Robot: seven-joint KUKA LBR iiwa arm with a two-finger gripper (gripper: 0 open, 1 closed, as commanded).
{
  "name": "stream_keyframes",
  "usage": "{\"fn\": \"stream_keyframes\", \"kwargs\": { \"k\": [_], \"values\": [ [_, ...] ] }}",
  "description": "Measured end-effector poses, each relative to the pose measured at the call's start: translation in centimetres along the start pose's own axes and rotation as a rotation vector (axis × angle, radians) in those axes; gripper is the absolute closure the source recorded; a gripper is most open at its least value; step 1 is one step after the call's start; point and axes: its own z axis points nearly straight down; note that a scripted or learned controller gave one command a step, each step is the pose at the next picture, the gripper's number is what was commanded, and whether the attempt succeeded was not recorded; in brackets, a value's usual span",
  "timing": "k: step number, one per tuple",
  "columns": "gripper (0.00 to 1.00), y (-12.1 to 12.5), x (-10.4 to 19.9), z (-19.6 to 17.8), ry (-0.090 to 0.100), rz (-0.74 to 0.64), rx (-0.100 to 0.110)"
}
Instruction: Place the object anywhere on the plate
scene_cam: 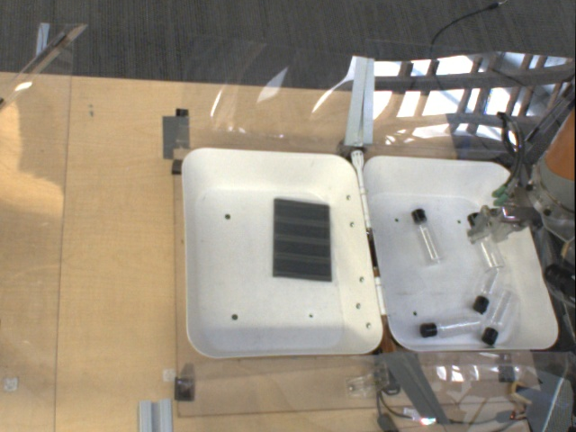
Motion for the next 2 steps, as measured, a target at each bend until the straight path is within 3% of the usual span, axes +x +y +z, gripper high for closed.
{"fn": "stream_keyframes", "kwargs": {
  "k": [1,2],
  "values": [
    [1.00,3.1,6.3,1.9,0.000,-0.051,0.002],
    [1.00,6.3,14.6,0.9,0.001,-0.192,0.001]
  ]
}}
